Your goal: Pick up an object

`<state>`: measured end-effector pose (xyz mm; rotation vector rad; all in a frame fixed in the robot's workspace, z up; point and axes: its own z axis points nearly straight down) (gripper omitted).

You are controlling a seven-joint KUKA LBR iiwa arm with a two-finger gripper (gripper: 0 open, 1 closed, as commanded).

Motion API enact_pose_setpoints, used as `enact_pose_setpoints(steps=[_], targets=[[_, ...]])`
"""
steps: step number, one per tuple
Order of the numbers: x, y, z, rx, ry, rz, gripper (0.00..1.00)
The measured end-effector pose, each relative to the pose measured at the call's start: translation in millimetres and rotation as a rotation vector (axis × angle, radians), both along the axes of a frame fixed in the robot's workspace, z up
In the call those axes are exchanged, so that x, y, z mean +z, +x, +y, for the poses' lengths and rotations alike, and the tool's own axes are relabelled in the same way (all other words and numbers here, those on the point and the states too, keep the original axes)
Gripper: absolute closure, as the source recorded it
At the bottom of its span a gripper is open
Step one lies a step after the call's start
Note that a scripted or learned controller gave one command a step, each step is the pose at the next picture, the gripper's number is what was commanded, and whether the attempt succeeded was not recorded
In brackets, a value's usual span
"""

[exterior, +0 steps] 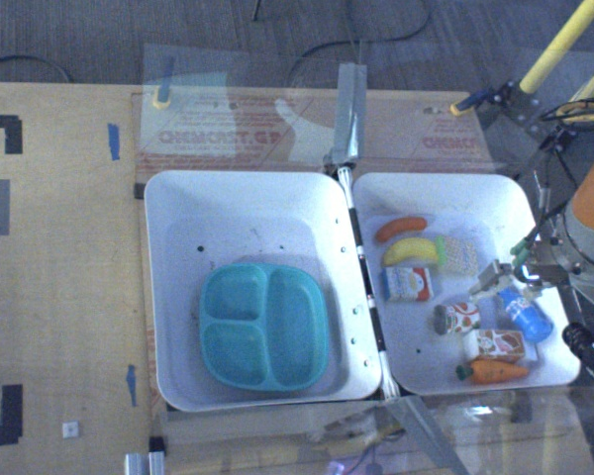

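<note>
My gripper (pixel 507 283) hangs over the right bin (pixel 445 191), near its right side, reaching in from the right. It is open, with one grey finger (pixel 487 279) pointing left. Just below it lies a blue bottle (pixel 526 317), whose upper end sits under the gripper; nothing is held. Around it lie a small can (pixel 458 318), a red and white carton (pixel 497 344) and a carrot (pixel 495 370). Further left are a yellow banana (pixel 412 252), an orange sausage (pixel 401 228), a small carton (pixel 408 283) and a pale mesh item (pixel 461 255).
The left bin (pixel 178 206) holds a teal divided plate (pixel 265 327). A metal divider (pixel 361 285) runs between the bins. Cables and a yellow pole (pixel 564 38) stand at the upper right, behind the arm.
</note>
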<state>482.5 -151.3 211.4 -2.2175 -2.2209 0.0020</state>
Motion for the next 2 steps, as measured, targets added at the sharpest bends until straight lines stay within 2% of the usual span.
enact_pose_setpoints(steps=[1, 2], targets=[[-88, 12, -39, 0.042, 0.005, -0.037, 0.00], [-83, 71, -48, 0.085, 0.028, -0.002, 0.00]])
